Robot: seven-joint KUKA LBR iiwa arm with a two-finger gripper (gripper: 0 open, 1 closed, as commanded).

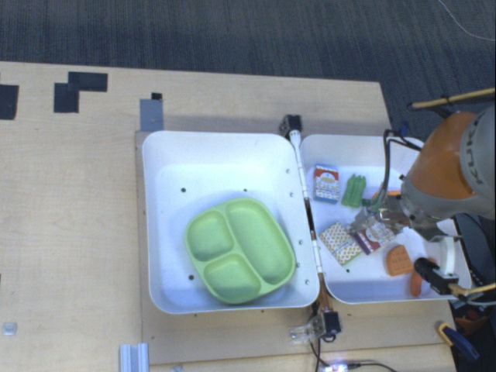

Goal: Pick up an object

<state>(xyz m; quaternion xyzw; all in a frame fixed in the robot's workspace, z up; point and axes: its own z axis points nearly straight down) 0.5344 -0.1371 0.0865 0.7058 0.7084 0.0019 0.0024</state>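
Packet (339,243), patterned, lies flat in the right bin (364,291), just left of the jaws (370,225); likely light and crinkly, best pinched across its edges. Jaw state: cannot tell. Beyond lie a green piece (355,190) and carton (326,183).

The arm (465,161) is showing a grey shell with a broad, rounded orange band (440,161) above the wrist. A thin black cable (387,165) is looping beside it.

Open floor beside green plate (240,249)
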